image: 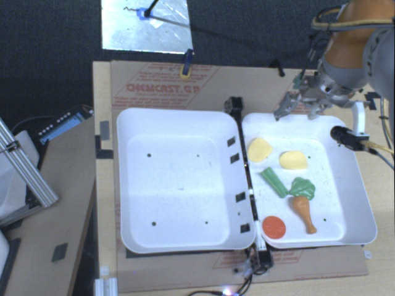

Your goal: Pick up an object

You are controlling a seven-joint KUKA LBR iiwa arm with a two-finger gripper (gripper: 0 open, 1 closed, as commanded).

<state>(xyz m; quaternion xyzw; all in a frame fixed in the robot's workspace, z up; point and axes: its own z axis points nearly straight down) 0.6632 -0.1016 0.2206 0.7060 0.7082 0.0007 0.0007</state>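
Note:
The right bin (355, 217) holds several toy foods. A pale yellow piece (260, 148) lies near its far left, a second yellow piece (294, 160) just right of it. A green pod (273, 182) lies at a slant below them. Next to the pod is an orange carrot (303, 211) with a green leafy top (302, 188). A red-orange disc (274, 227) sits by the near left corner. My gripper (297, 111) hangs over the bin's far edge, above and behind the yellow pieces. It is open with nothing between its fingers.
The left bin (133, 165) lies beside the right one, joined by a black hinged strip (244, 171). Both rest on a cardboard sheet (160, 85). A shiny metal plate (147, 17) lies at the back, and a metal rail (24, 171) stands at the far left.

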